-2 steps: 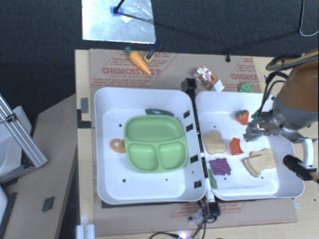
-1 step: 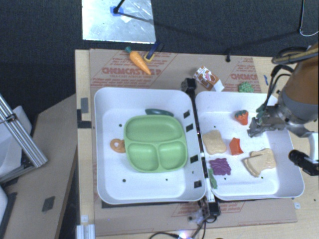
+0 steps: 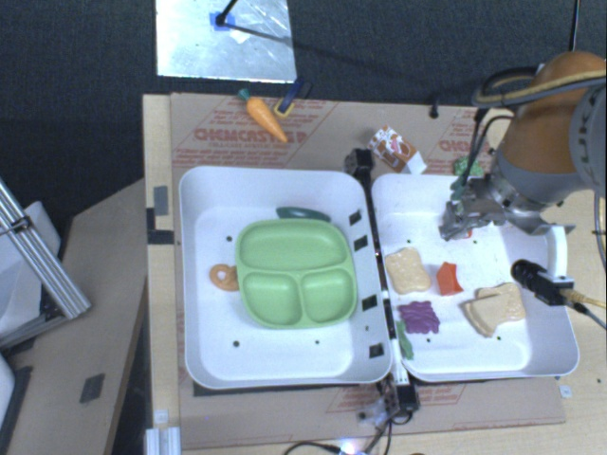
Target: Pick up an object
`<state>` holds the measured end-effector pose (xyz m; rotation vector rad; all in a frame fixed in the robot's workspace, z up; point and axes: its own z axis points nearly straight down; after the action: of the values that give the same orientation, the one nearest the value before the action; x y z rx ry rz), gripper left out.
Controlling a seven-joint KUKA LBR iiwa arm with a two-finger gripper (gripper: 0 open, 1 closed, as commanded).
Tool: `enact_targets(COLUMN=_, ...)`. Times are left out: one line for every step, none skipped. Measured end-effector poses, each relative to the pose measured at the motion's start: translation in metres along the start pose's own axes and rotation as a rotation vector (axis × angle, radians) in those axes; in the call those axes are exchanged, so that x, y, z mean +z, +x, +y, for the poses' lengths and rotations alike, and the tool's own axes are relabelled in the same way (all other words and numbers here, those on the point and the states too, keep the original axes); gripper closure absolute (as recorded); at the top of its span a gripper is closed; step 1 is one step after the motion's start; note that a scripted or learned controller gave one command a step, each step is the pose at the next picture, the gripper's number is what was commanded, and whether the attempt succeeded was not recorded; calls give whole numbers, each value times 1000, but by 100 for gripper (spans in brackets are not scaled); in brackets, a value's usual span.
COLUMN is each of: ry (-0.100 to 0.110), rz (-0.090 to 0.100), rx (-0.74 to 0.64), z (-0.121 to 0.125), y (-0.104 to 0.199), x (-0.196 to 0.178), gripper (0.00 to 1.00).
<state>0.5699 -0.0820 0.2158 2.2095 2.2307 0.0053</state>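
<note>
Reaching in from the right, the grey arm [image 3: 545, 159] hangs its pincer [image 3: 462, 224] over the upper part of the right bin [image 3: 545, 354]; whether it is spread or pressed together cannot be told, and nothing shows in its grip. Below it on the bin floor lie a pale bread slice [image 3: 409, 270], an orange-red piece [image 3: 447, 278], a purple bunch [image 3: 418, 318] and a tan sandwich piece [image 3: 495, 308], all apart from the pincer, the bread slice and orange-red piece nearest. The left bin [image 3: 204, 339] holds a green divided plate [image 3: 295, 273] with a small orange ring [image 3: 224, 277] beside its left edge. A toy carrot [image 3: 265, 118] rests on the tabletop [image 3: 332, 121] behind the bins.
</note>
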Motion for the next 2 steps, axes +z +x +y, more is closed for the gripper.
enact_targets(ry=-1, rz=1, rx=0, z=33, y=44, x=-2, gripper=100)
enact_targets(ry=-3, rz=0, rx=1, z=78, y=68, x=-18, gripper=100)
